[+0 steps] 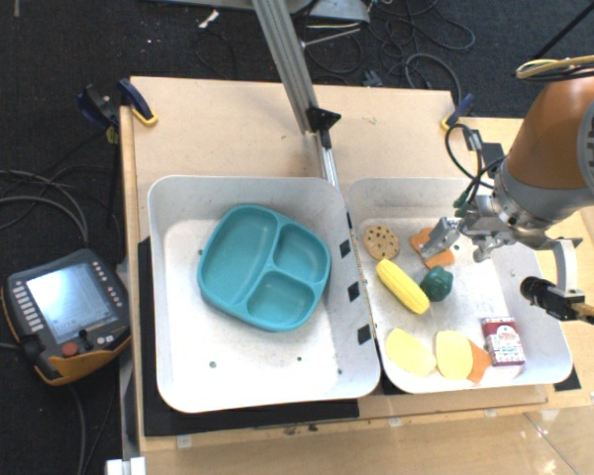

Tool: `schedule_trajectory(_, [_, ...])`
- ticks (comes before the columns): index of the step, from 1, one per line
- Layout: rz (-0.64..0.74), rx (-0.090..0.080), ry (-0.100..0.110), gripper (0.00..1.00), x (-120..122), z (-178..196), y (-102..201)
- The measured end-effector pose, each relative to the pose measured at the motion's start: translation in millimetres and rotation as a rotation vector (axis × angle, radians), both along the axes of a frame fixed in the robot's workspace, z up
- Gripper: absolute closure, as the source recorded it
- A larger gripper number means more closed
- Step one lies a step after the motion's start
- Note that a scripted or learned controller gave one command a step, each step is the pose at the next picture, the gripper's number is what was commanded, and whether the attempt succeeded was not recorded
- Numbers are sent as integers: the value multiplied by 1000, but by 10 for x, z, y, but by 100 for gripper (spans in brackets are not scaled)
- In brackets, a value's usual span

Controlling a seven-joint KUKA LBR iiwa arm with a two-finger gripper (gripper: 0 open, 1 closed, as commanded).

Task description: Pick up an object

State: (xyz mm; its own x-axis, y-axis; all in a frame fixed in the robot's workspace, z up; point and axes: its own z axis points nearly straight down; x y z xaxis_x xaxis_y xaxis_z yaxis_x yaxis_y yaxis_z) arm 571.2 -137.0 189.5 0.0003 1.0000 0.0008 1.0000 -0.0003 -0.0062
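Two white bins sit side by side on the bench: the left bin [178, 265] carries a teal divided plate [265, 267], and the right bin [544, 359] holds the loose objects. The gripper [460, 240] hangs over the right bin's upper part, just above an orange piece [438, 259] and a dark green object [438, 284]; whether it is clenched or released cannot be told. Nearby lie a yellow corn cob [403, 286], a cookie [380, 240] and a small red carton [503, 342].

A yellow corn cob [403, 286] lies slantwise in the right bin [559, 364], touching a dark green vegetable [438, 284].
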Motion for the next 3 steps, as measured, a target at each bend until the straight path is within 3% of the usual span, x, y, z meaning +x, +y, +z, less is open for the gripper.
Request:
schedule_trajectory(2, [0,-1,-5,0,-3,-962,-77])
schedule_trajectory(3, [0,-1,-8,100,4,-836,-76])
